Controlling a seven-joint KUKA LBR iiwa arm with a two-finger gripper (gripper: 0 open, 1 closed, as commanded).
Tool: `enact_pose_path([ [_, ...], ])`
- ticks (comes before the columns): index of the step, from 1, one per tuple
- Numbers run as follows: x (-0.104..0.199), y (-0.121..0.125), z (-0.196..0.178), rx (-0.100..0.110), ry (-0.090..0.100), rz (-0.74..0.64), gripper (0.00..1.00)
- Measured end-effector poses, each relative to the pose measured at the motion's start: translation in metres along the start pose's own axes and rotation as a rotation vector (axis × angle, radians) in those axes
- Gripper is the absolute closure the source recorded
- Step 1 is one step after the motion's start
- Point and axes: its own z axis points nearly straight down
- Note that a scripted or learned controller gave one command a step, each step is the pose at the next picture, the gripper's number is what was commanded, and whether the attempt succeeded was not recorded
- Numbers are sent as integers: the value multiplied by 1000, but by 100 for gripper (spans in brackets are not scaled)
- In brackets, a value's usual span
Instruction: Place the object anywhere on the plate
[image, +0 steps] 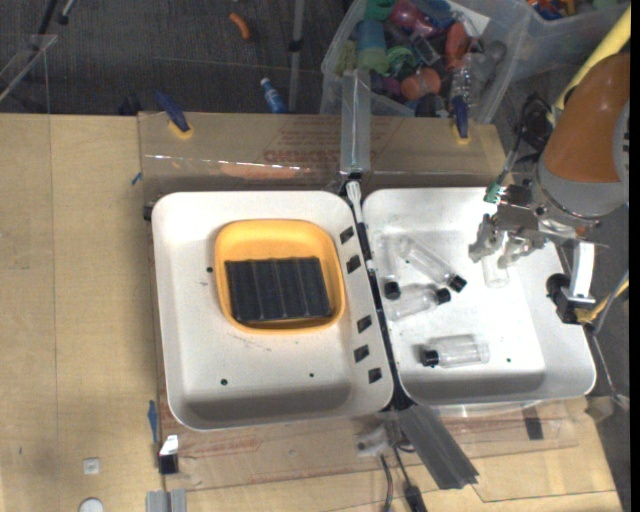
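A grey-and-orange arm reaches in from the right over the right bin (560, 375), its gripper (497, 248) poised above the bin's upper right part. Whether the gripper is released or clenched cannot be told from this slanted view, and nothing can be made out in its grasp.

The candidates for pickup are clear vials with black caps scattered on the right bin's floor. The nearest vial (432, 265) lies just left of and slightly below the gripper, its long axis running diagonally from upper left down to a cap at lower right. A second vial (415, 296) rests close beside it, nearly level, with a cap at its left end. A third vial (455, 352) lies apart toward the bin's near edge, also roughly level, cap to the left.

The orange plate (232, 245), carrying a dark ribbed insert (277, 290), sits in the left bin (190, 380), well apart from the gripper. Any carry there likely has to cross the raised divider (362, 300) between the bins. The two upper vials lie crowded together, which could spoil a clean grasp.
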Motion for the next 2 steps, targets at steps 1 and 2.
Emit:
enact_pose_path([
  [1,32,56,16,-3,-4,-149,100],
  [2,55,60,-11,-4,-4,-278,100],
])
